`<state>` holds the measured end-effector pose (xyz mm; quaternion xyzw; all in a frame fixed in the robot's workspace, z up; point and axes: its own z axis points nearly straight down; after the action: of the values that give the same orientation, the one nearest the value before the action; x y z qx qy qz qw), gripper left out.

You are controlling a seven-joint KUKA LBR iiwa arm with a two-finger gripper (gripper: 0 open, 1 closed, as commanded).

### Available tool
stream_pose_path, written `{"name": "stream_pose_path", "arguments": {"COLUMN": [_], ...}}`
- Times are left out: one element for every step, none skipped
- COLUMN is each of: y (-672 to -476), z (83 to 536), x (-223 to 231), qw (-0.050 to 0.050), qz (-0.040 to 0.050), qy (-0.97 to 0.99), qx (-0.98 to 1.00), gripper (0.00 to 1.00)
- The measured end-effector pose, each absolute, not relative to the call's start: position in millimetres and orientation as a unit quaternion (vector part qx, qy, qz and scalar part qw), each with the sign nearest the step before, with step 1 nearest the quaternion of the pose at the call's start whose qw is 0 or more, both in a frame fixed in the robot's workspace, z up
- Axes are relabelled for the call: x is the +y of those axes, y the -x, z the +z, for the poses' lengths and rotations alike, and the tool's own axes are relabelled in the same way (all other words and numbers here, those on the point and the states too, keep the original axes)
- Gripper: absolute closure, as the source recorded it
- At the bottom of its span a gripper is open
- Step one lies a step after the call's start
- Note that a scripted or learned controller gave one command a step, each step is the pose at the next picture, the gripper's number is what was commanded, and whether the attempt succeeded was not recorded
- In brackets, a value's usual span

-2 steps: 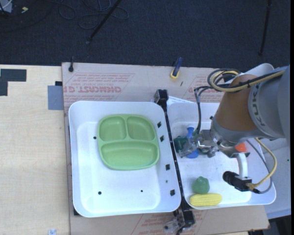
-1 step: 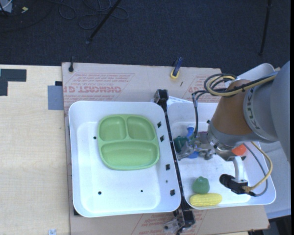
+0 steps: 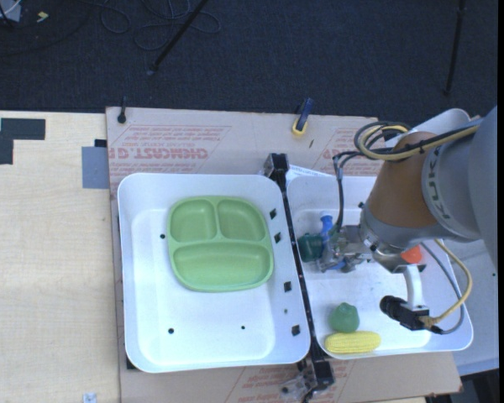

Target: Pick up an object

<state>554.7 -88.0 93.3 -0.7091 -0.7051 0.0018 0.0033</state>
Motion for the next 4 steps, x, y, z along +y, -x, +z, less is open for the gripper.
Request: {"name": "stream_pose_path", "arguments": {"y": [-550.4, -547.4, -544.1, -544.4], "z": [129.4, 163.3, 199.8, 224.0], "x": [-86.0, -86.4, -82.4, -80.7], "qw": [0.004, 0.002, 0.003, 0.002], "qz": [0.0031, 0.0010, 0.0023, 0.0009], "qy": [0.709, 0.709, 0.707, 0.707], "qx": [-0.706, -0.705, -0.707, -0.707], "gripper": [1.00, 1.00, 1.00, 1.00]}}
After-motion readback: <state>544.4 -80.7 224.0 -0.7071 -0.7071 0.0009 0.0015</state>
